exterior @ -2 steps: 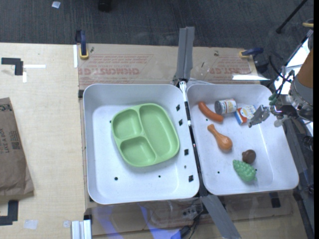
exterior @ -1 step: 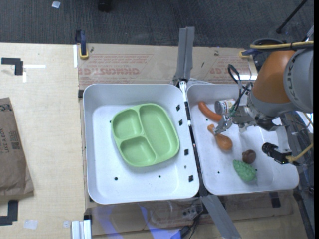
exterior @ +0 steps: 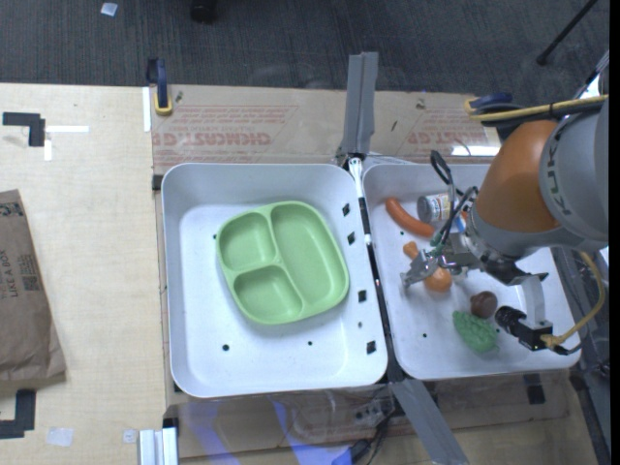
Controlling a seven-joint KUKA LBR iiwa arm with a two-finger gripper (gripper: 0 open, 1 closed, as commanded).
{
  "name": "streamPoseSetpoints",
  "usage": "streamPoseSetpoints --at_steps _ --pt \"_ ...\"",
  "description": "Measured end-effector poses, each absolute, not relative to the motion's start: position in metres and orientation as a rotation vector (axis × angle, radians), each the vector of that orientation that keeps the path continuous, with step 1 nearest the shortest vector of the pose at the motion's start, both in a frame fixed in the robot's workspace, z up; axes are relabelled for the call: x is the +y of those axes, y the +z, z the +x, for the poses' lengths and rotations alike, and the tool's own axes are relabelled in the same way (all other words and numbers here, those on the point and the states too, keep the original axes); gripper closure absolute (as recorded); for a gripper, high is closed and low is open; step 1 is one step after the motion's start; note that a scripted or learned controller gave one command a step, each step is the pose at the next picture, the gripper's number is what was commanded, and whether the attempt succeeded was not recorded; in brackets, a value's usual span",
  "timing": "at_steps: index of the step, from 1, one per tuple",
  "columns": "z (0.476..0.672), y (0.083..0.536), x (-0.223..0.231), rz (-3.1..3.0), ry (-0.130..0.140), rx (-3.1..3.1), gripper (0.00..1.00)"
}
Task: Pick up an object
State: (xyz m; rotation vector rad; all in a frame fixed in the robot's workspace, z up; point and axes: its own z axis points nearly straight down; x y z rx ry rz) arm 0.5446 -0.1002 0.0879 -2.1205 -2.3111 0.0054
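My gripper point(exterior: 423, 270) is low in the right bin point(exterior: 426, 352), at its left-centre. An orange ball-like object point(exterior: 440, 281) lies right against the gripper's tip on its right side; I cannot tell whether it is held. A small orange piece point(exterior: 411, 250) sits just above the tip. An orange-red carrot-like piece point(exterior: 407, 218) and a small silver can point(exterior: 436, 206) lie toward the back of the bin. A brown round object point(exterior: 482, 304) and a green leafy object point(exterior: 476, 332) lie near the front right.
The left bin point(exterior: 194, 347) holds a light green divided plate point(exterior: 283, 261). A metal divider rail point(exterior: 369, 260) runs between the bins. The grey arm with its orange band point(exterior: 523, 187) covers the right bin's back right. A brown paper bag point(exterior: 24, 289) lies at far left.
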Motion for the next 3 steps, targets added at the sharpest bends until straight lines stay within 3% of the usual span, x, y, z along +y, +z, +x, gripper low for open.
streamPoseSetpoints --at_steps 1,2,3 --pt "0.553 0.126 -0.136 -2.452 0.008 -1.957 0.00" --pt "0.509 0.088 -0.183 -2.280 0.004 -2.154 0.00" --pt "0.510 0.094 -0.185 -2.281 0.009 -2.149 1.00"
